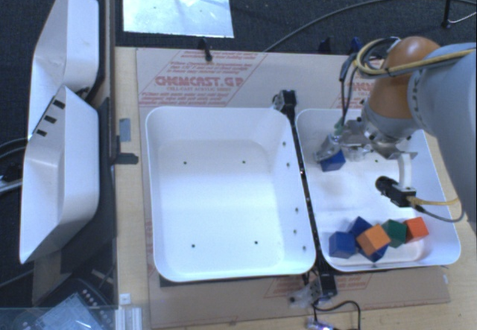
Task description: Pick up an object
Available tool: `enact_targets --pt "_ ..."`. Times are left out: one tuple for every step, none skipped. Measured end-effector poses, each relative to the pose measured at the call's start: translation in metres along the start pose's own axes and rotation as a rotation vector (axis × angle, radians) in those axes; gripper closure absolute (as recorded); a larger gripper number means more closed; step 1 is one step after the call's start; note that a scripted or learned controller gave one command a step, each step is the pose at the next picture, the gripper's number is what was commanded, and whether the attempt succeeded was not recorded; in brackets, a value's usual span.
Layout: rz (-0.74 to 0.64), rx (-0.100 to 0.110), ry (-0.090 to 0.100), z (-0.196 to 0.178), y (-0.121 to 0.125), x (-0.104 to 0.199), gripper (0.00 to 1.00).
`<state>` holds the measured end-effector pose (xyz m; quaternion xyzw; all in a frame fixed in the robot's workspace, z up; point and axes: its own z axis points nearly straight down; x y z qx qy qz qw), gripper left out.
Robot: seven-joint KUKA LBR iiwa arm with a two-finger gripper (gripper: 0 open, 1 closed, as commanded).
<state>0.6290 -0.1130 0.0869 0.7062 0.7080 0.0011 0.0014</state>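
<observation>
On my screen the left bin (223, 194) sits on the desk (246, 71). In the right bin (440, 205), I see a small blue cube (333, 161) near the upper left corner, tilted, glossy, lying right at the pincer (335, 147). I cannot tell the pincer's state. Further right and lower, blue, orange and green blocks (376, 235) cluster by the near wall.
</observation>
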Motion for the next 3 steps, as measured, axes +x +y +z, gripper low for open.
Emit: enact_targets --pt "0.002 -0.001 0.000 -0.012 0.000 -0.001 1.00" --pt "-0.003 -0.009 0.002 -0.146 0.016 0.061 1.00" --pt "-0.002 0.006 0.002 -0.097 0.045 0.116 1.00"
